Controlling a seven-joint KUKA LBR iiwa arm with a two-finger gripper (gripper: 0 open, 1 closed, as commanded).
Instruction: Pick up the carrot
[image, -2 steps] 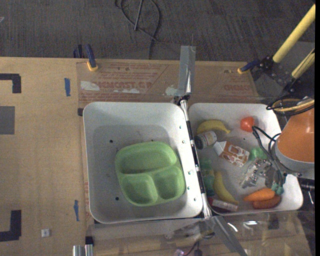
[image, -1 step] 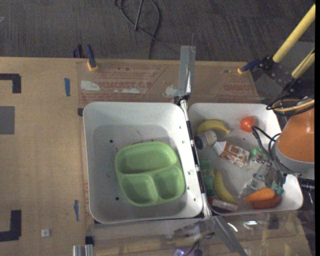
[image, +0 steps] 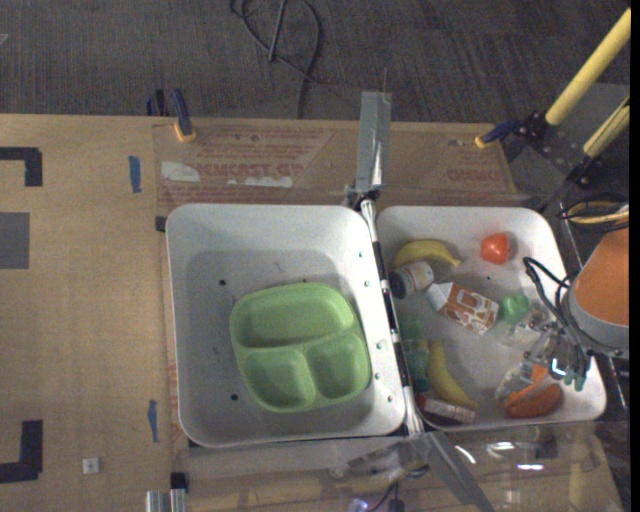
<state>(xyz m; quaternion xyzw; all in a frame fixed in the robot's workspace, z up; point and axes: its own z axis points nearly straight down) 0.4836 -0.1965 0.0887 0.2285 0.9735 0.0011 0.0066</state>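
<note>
Both bins (image: 190, 300) are white. The divided tray (image: 300, 345) is pale green. Two bananas (image: 425, 250) are yellow, the tomato (image: 495, 247) red-orange, the carrot (image: 533, 400) orange. The carton (image: 467, 307) is orange-brown and white. The worktop (image: 80, 330) is tan with blue tape marks.

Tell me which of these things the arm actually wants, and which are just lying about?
For the job:
carrot, at the right bin's lower right corner
gripper, right above it

Lying about:
two bananas
tomato
small carton
green tray, in the left bin
</note>
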